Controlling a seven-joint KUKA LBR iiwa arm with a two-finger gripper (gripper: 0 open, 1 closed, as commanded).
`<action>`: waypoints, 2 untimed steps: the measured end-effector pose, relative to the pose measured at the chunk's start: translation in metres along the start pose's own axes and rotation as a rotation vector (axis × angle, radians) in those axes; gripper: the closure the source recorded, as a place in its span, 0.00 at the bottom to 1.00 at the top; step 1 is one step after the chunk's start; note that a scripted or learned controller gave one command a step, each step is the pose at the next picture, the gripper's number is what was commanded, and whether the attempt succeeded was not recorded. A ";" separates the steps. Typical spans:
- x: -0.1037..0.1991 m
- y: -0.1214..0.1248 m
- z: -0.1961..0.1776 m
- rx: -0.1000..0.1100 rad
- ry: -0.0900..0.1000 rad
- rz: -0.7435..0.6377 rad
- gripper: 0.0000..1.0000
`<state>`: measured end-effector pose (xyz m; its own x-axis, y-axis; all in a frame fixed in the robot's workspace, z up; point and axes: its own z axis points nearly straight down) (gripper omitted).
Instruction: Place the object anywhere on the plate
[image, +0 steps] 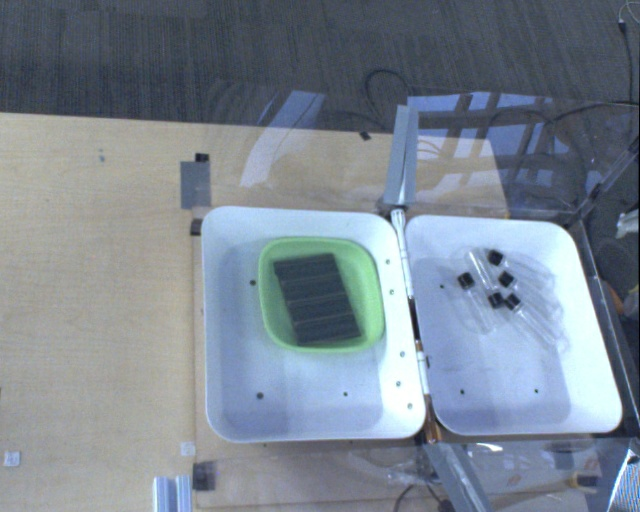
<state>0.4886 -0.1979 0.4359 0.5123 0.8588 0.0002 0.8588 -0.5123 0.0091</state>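
One dark grey ribbed rectangular slab (316, 298) lies flat on the lime-green square plastic plate (373, 292), and that's our task piece sitting right in the plate's middle! It's turned a touch askew to the plate's edges, with its long side running from the plate's far rim to its near rim. Parallel ridges cross it from side to side. A band of green shows all round it, so it's clear of the raised lip on every side.

The plate itself rests in the shallow white left-hand bin (232, 400), up toward the bin's far wall, with bare white floor on the plate's near side and a few small dark dots scattered there.

Right of the plate, past a white jointed strip (411, 318) where the two bins meet, sits the shallow white right-hand bin (525, 405). In it, well apart from the plate, there's a loose cluster of clear tubes with small black caps (495, 283), lying jumbled at angles; I can't tell how many tubes there are.

Beyond the plate, a grey metal bar (402, 160) runs away from the seam between the bins. Off to the plate's far left, a small grey tab (196, 183) lies on the pale wooden bench (90, 300). Farther back, dark ribbed carpet (200, 50) with a thin black cable loop (385, 82).

And the gripper? How its jaws stand, or whether they have hold of anything, I cannot tell.
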 end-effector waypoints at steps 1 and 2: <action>0.001 0.000 0.000 0.000 0.000 0.057 0.00; 0.000 0.000 0.000 0.000 0.000 0.058 0.00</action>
<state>0.4887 -0.1977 0.4359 0.5609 0.8279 0.0007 0.8279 -0.5608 0.0089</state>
